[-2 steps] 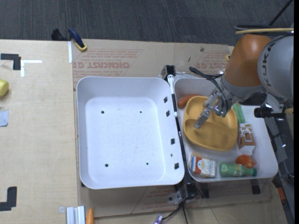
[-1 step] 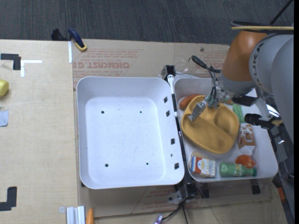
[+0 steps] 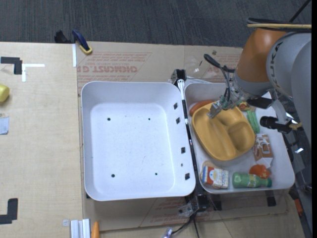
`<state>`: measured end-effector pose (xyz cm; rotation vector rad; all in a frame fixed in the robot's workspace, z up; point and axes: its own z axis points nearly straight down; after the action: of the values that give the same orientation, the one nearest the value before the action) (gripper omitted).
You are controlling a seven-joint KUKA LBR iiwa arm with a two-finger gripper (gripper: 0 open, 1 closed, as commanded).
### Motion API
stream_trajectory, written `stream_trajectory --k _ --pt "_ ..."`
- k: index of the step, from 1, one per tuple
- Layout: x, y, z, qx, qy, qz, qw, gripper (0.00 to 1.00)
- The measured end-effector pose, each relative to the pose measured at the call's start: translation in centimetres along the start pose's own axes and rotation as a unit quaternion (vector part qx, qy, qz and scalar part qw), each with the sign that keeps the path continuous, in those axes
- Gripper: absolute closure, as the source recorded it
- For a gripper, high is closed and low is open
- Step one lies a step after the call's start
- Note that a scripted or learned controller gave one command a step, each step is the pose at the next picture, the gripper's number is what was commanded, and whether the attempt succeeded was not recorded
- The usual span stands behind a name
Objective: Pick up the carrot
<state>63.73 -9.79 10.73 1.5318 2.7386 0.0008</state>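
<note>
The left bin [image 3: 133, 140] sits near the middle of the desk [image 3: 39, 157], its floor bare white and its four walls unobstructed, so there is wide open room inside it. The right bin [image 3: 285, 180] touches it along a shared edge and is crowded: a large yellow bowl-like dish [image 3: 223, 133] lies tilted across its centre, leaving only narrow strips along the near and right walls. In the near strip lie a small carton [image 3: 216, 176] at the near-left corner and a green bottle [image 3: 250, 180] on its side just beside it, with a small orange-red piece [image 3: 260, 170] touching the bottle's far side. A printed packet [image 3: 262, 148] and a green item [image 3: 252, 120] lie along the right wall. The carrot [image 3: 199, 106] shows as an orange-red sliver at the bin's far-left part, just beyond the dish's far rim and partly hidden by it. The claw [image 3: 218, 107] is low over the dish's far rim, close beside the carrot; whether its fingers are spread or closed, and whether they touch anything, cannot be told. A yellow object [image 3: 3, 93] lies at the desk's left edge
</note>
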Motion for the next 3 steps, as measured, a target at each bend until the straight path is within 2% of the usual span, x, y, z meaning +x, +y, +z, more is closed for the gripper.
stream_trajectory --k 1,2,3 --pt "0.1 -0.1 0.2 0.002 0.001 0.000 1.0000 0.00" --pt "-1.4 1.6 1.4 0.004 0.001 0.137 0.9905 0.00" --pt "-5.9 -2.3 -3.1 0.000 -0.001 0.064 0.9979 0.00"
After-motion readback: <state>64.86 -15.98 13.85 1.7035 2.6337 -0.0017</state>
